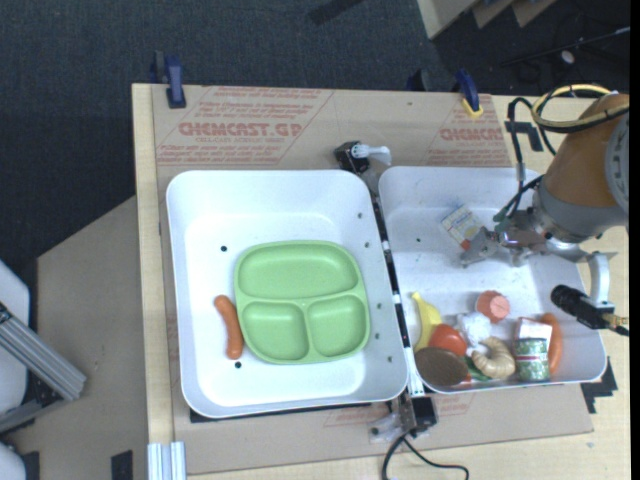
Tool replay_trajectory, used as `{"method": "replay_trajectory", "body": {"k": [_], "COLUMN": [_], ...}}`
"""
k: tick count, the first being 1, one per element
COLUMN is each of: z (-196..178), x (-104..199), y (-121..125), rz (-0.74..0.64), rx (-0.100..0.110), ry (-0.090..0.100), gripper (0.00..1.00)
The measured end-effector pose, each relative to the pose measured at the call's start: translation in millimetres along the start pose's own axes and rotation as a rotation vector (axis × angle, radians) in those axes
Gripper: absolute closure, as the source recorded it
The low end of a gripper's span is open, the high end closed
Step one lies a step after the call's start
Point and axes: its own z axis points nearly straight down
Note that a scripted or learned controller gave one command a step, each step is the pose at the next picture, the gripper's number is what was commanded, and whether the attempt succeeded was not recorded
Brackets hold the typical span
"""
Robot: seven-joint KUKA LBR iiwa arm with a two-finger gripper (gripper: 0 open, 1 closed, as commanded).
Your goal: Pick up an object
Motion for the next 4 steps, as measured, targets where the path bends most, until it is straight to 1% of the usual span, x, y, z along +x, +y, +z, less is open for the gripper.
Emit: {"method": "replay_trajectory", "body": {"k": [1,2,3,4], "z": [-1.9,-0.5,-11.1,-107.9], "x": [29.3,37.0,36.6,114.6], "y": [89.8,32.5,35.3,89.0], "rz": [-0.01,-0.003,-0.004,-0.014], "rx": [-0.016,-0.002,-0.008,-0.02], "ry": [-0.002,0.001,-0.001,0.0], "gripper": [0.0,0.0,1.0,1.0]}}
